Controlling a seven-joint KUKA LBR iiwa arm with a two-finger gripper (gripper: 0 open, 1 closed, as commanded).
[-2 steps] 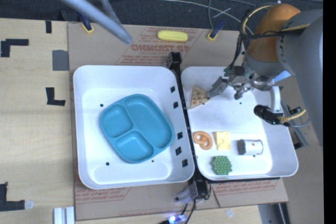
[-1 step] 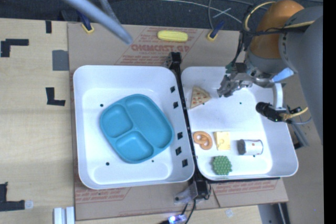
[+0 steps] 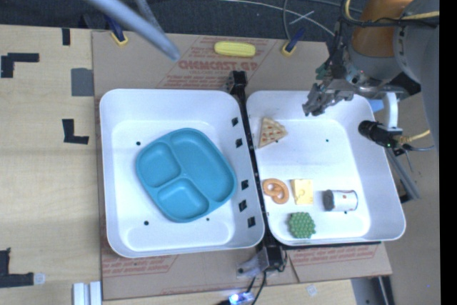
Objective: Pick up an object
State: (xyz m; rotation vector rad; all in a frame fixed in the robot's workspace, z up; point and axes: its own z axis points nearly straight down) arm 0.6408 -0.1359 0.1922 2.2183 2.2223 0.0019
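1. Camera view: the left bin point(image 3: 114, 153) and the right bin point(image 3: 371, 175) sit side by side on the bench.
2. Arm point(image 3: 400, 11), grey with an orange band, enters at 2 o'clock.
3. Blue divided plate point(image 3: 186, 173), lying in the left bin.
4. Gripper point(image 3: 314, 105), above the right bin's 12 o'clock edge; whether it stands wide or narrow cannot be told, and nothing is seen in it.
5. Waffle wedge point(image 3: 271, 131), at 10 o'clock in the right bin.
6. Small can point(image 3: 340, 200), on its side at 5 o'clock.
7. Green bumpy piece point(image 3: 301, 225), at 6 o'clock.
8. Pretzel point(image 3: 274, 189) and yellow block point(image 3: 302, 191), just beside each other at 7 o'clock.
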